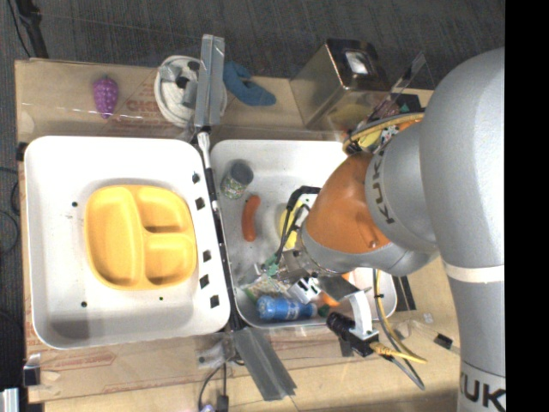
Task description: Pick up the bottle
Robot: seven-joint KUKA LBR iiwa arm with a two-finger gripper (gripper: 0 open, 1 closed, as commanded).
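Gripper [287, 275] low over bottle [279, 307], right bin [274, 157]

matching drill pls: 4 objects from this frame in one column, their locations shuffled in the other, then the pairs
Objects:
1. yellow divided tray
2. blue bottle
3. purple grape bunch
4. orange carrot-like piece

Locations:
A. on the bench above the left bin's top left corner
B. bottom of the right bin, lying just below the gripper
C. middle of the left bin
D. upper middle of the right bin, left of the arm

Pairs: 1-C, 2-B, 3-A, 4-D
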